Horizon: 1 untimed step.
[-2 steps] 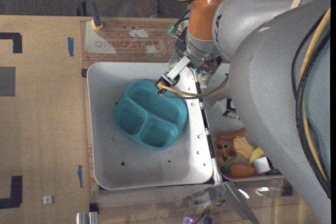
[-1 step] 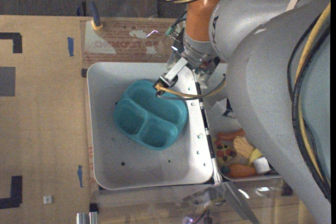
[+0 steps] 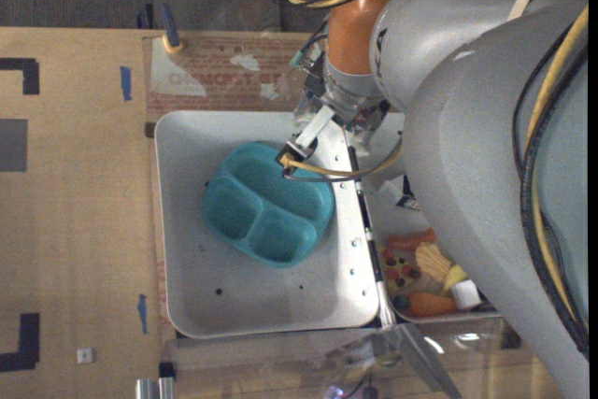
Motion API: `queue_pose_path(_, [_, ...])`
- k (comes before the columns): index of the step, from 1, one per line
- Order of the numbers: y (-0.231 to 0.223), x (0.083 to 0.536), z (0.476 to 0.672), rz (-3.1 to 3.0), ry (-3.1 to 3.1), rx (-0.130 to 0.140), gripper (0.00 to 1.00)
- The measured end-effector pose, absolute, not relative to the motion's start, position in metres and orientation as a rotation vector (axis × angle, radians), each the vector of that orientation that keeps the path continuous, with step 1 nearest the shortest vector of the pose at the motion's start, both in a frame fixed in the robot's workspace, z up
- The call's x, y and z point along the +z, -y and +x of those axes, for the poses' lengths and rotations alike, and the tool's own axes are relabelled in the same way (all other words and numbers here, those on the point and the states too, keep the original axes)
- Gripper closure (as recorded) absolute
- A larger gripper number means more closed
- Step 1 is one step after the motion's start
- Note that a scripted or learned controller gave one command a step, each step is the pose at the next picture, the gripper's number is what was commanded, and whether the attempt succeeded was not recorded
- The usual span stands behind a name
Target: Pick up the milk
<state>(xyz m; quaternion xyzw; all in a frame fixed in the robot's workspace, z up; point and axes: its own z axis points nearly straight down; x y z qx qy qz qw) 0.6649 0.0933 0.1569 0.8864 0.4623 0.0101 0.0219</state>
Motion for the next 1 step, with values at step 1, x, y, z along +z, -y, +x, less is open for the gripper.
queue_pose_path(1, [-0.0941, 0.1553, 0.6674, 2.743, -1.433, 0.032, 0.00])
